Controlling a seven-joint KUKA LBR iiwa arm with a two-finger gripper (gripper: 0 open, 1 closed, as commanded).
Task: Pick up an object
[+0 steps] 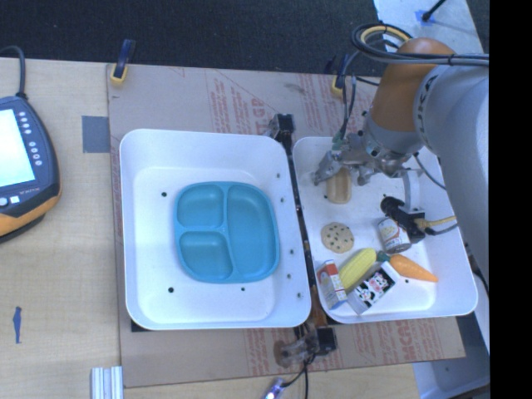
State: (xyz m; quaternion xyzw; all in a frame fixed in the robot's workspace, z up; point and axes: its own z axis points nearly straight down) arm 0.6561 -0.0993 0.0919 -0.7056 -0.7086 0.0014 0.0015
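- arm reaches in from view-right, orange band above wrist, over the far end of the view-right bin
- gripper sits low at the far view-left corner of that bin; fingers spread wide, one prong angled to view-left, the other to view-right
- tan piece, short and roundish, directly under the gripper; its upper end lies btwn the two prongs, lower end pokes out toward the camera
- can't tell if either prong touches the tan piece; it looks to rest on the bin floor, close to the wall shared w/ the other bin
- other objs in same bin, all nearer the camera than the gripper and apart from it:
- cookie, round w/ dark chips, just below the tan piece, flat
- can, small, tilted, mid-bin toward view-right
- corn, yellow, lying at a slant below the cookie
- carrot, orange, beside the corn on its view-right, tip toward view-right
- carton, black-and-white patches, near edge, touching the corn
- red-and-white pack, small, near view-left corner, just beside the corn
- view-left bin holds a blue divided plate, three compartments, approx centred
- both bins sit on a cardboard sheet on the wooden bench; control pendant at far view-left, well apart from the bins
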